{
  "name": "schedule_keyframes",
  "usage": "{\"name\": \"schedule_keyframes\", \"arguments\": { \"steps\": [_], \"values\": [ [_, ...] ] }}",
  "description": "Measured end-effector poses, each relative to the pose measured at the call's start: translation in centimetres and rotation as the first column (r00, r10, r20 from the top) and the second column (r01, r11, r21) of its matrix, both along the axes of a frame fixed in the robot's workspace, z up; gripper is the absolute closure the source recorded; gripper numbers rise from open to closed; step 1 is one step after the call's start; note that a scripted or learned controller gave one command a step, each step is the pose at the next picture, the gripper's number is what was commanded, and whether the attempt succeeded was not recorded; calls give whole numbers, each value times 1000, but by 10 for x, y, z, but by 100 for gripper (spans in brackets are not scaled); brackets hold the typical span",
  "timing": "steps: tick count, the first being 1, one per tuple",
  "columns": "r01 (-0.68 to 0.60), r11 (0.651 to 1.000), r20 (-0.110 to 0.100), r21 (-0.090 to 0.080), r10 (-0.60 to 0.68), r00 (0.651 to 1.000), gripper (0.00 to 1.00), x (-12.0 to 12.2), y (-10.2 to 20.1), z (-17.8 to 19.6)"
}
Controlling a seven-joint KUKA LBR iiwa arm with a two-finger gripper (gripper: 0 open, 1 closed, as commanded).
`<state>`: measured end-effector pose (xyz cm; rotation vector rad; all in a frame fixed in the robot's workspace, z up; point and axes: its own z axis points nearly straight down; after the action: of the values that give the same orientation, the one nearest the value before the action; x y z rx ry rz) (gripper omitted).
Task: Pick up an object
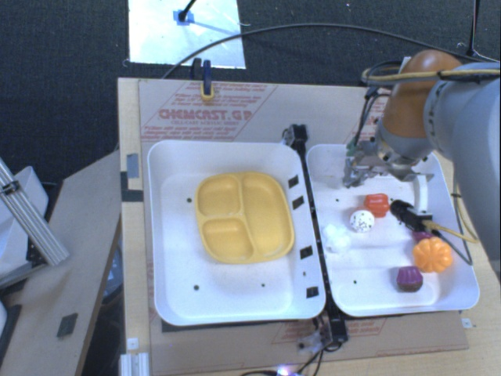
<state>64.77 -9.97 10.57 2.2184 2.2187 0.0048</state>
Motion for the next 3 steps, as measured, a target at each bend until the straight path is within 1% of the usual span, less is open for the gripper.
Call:
{"name": "schedule_keyframes", "arguments": {
  "steps": [1,2,3],
  "values": [
    [1,1000,-1,1,-1,1000,100,-7,1,48],
    [-5,1000,3,0,5,1000,100,4,2,108],
    [-6,1000,1,0,6,1000,100,5,2,145]
  ]
}}
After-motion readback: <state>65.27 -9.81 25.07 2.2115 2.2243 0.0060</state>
